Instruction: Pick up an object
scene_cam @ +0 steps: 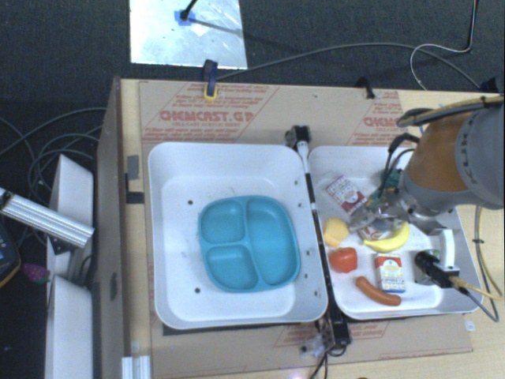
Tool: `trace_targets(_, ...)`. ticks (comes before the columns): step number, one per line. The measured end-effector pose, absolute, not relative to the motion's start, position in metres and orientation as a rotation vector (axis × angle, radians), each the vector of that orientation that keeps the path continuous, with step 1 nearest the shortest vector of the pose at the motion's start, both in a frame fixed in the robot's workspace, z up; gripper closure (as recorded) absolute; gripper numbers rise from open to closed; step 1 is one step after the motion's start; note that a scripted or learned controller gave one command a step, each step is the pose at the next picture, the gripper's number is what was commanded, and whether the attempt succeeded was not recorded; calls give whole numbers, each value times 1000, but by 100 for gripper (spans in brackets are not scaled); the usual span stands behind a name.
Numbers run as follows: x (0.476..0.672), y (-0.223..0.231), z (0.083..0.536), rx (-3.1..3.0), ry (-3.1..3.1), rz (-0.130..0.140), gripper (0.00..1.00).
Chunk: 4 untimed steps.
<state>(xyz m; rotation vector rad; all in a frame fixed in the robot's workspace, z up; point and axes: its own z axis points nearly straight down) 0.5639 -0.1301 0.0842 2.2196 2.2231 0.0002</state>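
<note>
Dark carpeted floor (47, 54) with loose cables surrounds the bench; a shiny silver sheet (188, 22) lies on it at the upper left.

- Bench top: a pale board with red lettering (237, 109) under both bins.
- Left white bin (170, 180): one light-blue plastic plate with three compartments (248, 242), lying flat near the middle.
- Right white bin (347, 158), touching the left one along its edge, holds the loose objects to pick from:
  - small yellow lemon-shaped piece (336, 230)
  - white packet with red print (341, 189), towards the far side
  - red tomato-like piece (342, 259), just below the lemon shape
  - brown-red sausage (377, 290), near the front wall
  - yellow banana (388, 242)
  - small red-and-white carton (390, 273), beside the sausage
- Gripper (377, 215): low over the right bin, between packet and banana, just above the banana. How wide it stands cannot be told, and no object is seen held.
- Grey arm with orange band (454, 168): reaches in from the right.
</note>
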Motion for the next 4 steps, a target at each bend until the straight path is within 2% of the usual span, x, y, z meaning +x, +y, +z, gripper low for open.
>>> trace_targets(1, 590, -188, 130, 2217, 2219, 2, 0)
trace_targets(2, 658, -195, 84, 2216, 2226, 1, 0)
trace_targets(3, 659, -196, 97, 2207, 2226, 3, 100)
trace_targets(4, 632, -112, 185, 2213, 2225, 7, 100)
